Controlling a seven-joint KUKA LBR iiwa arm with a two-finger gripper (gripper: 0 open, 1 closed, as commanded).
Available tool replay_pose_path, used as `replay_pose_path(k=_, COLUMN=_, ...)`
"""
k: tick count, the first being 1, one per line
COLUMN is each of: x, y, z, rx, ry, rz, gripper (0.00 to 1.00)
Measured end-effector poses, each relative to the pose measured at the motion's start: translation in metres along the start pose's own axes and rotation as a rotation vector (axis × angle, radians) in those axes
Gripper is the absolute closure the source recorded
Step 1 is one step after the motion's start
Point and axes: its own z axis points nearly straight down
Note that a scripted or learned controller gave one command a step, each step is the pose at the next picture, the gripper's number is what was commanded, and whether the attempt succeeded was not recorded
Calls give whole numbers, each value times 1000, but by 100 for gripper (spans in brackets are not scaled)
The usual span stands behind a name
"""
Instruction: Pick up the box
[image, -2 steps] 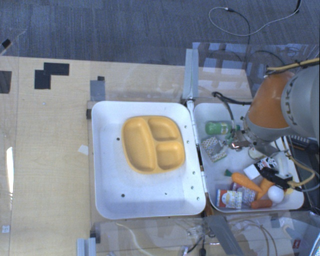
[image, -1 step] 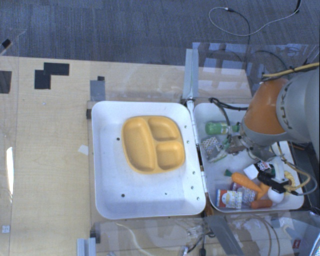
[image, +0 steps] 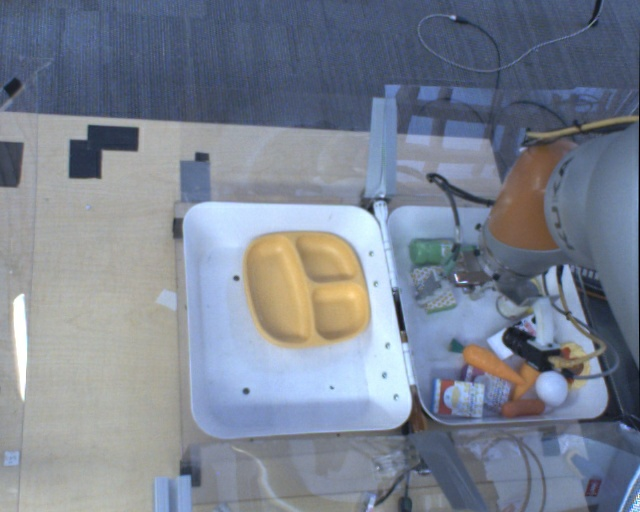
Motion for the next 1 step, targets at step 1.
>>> replay_pose_path(k=1, x=1, y=2, z=-11, rx=-4, ry=0, rz=-6, gripper=100)
